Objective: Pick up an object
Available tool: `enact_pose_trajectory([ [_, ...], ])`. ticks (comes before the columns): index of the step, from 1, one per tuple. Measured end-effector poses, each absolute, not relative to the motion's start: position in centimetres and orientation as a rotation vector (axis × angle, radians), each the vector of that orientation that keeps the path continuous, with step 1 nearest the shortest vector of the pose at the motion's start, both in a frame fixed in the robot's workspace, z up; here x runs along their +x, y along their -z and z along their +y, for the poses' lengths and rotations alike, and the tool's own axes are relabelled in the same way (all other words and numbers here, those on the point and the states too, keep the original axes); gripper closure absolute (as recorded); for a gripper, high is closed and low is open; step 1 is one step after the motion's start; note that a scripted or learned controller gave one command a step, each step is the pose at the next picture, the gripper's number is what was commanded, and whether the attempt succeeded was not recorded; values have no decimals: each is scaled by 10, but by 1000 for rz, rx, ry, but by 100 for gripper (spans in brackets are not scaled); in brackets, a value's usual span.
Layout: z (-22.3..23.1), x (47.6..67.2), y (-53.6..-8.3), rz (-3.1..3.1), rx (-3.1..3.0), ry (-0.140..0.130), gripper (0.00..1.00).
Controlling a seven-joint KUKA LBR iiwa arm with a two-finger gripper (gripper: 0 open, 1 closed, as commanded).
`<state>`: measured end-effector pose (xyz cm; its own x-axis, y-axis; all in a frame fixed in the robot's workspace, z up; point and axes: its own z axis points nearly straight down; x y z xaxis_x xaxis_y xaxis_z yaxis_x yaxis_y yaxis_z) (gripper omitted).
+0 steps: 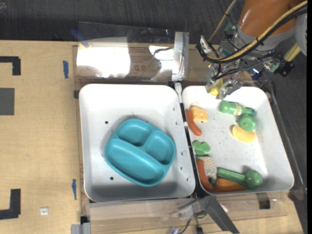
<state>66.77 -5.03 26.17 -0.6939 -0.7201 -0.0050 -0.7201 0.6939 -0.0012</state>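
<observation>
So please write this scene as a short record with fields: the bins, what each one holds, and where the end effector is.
left bin: shallow white plastic bin, holds one teal divided plastic plate
right bin: shallow white plastic bin, holds small toy foods
near its far edge: green bottle-shaped toy
middle: yellow banana-shaped toy, orange block
near edge: green toy with a round head
end effector: above the right bin's far edge, nothing visible between its fingers

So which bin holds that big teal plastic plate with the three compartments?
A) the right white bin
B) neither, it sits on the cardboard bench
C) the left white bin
C: the teal three-compartment plastic plate lies inside the left white bin, apart from the small toys in the right white bin.
</observation>
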Motion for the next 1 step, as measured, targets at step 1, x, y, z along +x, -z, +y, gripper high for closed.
enact_pose_trajectory([
  [1, -37, 668, -236, 2809, -1396, -2, 100],
])
